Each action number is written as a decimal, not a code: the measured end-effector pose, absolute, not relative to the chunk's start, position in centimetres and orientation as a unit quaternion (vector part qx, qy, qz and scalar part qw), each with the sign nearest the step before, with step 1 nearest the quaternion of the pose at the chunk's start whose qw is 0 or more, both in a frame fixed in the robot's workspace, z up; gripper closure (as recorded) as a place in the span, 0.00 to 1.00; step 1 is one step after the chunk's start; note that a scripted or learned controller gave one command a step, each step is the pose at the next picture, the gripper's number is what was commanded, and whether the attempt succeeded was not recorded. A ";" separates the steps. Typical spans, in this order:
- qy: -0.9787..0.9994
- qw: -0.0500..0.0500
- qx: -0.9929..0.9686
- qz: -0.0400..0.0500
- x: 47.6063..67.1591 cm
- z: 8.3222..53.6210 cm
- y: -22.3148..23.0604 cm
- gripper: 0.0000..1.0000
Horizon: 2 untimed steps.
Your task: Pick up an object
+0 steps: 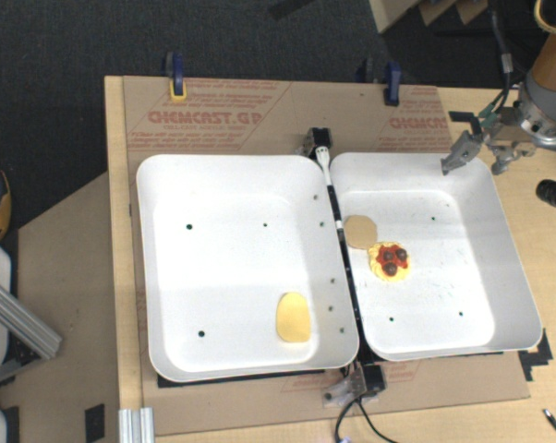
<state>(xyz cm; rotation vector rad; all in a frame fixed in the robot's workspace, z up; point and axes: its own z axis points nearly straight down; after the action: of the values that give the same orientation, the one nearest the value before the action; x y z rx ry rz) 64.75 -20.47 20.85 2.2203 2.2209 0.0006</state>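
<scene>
Bench (pixel 121 201) carries two bins clamped flat. Left bin (pixel 223 247): yellow oval piece (pixel 294 317) at 5 o'clock. Right bin (pixel 463 275): tan disc (pixel 360 232) touching a red-topped piece (pixel 391 261) near the divider, my likely targets. My pincer (pixel 486 155) hovers at 1 o'clock, spread, gripping nothing.

2 blue clamps (pixel 175 65), cardboard sheet (pixel 259 109)

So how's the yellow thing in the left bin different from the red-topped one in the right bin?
The yellow piece is plain and oval; the red-topped piece is rounder, with dark red blobs. The yellow piece lies alone, while the red-topped piece sits close beside a tan disc. Both lie flat.
</scene>
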 end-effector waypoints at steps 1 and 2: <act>0.707 -0.008 0.707 0.004 64.3 7.9 -21.8 0.00; 0.709 0.000 0.706 0.001 64.4 9.6 -22.1 1.00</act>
<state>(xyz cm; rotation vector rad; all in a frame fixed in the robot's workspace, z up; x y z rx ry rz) 64.44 -22.06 9.60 2.2170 2.2269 0.0038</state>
